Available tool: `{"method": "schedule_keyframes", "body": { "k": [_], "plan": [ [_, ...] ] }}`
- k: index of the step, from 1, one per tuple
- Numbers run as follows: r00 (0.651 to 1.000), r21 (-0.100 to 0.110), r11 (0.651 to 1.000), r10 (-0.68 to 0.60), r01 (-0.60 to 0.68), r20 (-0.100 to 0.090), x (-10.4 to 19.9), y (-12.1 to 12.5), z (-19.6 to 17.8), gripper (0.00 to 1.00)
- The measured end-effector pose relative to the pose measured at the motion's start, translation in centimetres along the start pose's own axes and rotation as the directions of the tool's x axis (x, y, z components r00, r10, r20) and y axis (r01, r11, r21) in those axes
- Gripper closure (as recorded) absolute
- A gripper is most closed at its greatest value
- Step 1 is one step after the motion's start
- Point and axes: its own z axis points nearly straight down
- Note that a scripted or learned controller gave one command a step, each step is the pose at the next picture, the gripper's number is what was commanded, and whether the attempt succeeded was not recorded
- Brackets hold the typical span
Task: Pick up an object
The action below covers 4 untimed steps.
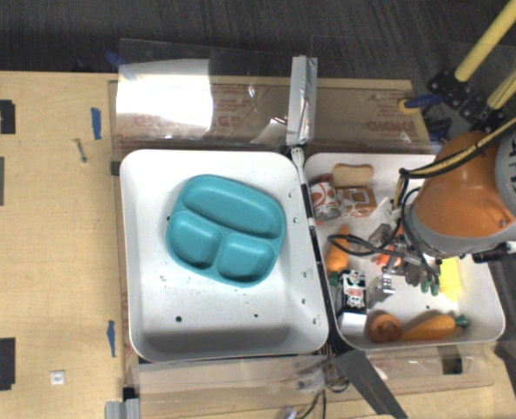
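Note:
The right bin (489, 326) holds several small objects. My gripper (395, 258) hangs low over the bin's middle, under the arm's orange band (457, 203), among cables. Just left of it lies a small orange piece (337, 260), and below that a black-and-white item (354, 289). An orange carrot (428, 326) and a brown-orange round piece (381, 326) lie along the near wall. A tan bread roll (354, 175) and a red-and-white printed packet (340, 202) sit at the far left of the bin. A yellow item (450, 278) shows at the arm's right edge. What lies directly under the gripper is hidden.
The left bin (153, 304) holds a teal divided plate (225, 229) upside up, near its middle. A clear plastic divider (300, 103) stands at the back between the bins. Yellow bars (493, 29) cross the top right corner.

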Motion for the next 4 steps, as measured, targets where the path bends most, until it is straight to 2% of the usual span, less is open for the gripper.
{"method": "schedule_keyframes", "body": {
  "k": [4],
  "plan": [
    [1.0, 0.0, 1.0, 0.0, 0.0, 0.0, 0.01, 0.0, 0.0, 0.0]
  ]
}}
